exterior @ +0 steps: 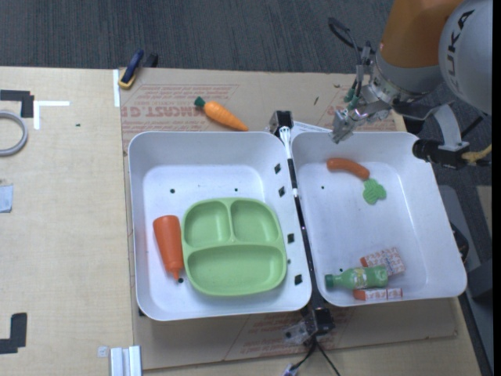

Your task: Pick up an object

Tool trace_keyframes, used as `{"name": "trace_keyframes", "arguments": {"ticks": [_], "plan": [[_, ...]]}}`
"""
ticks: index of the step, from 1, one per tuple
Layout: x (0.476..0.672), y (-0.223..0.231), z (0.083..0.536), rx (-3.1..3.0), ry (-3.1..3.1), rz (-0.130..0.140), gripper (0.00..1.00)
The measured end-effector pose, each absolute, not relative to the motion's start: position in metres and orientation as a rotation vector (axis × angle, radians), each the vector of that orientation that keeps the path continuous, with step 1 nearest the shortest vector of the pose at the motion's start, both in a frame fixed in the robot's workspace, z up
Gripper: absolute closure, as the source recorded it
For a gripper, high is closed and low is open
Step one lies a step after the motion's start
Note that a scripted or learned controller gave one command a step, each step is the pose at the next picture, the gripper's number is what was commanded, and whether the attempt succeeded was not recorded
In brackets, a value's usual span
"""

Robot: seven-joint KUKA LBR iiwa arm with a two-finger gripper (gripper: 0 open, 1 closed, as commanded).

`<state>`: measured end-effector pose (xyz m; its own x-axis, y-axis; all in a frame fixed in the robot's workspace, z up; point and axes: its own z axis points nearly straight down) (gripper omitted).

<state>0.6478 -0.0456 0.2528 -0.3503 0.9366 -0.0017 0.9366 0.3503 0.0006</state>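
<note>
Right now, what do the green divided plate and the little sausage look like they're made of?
The green plate looks like molded plastic: one even pale colour, rounded compartment ridges, a soft sheen. The sausage in the right bin seems a toy, probably plastic or rubber, judging by its uniform orange-red and smooth surface; it is too small to tell which.

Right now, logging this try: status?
Gripper above right bin's far rim, nothing visibly held. Orange sausage just below it. Nothing between them.

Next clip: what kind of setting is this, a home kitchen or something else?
Most likely a lab bench set up for robot grasping trials, not a kitchen. Two shallow white bins sit on cardboard, holding toy food such as a sausage and a green divided plate, with the arm's gripper reaching in.
</note>
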Motion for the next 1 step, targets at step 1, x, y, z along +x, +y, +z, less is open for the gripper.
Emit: {"name": "trace_keyframes", "arguments": {"ticks": [1], "plan": [[0.6303, -0.0691, 0.3323, 1.233, 2.884, 0.0, 1.0]]}}
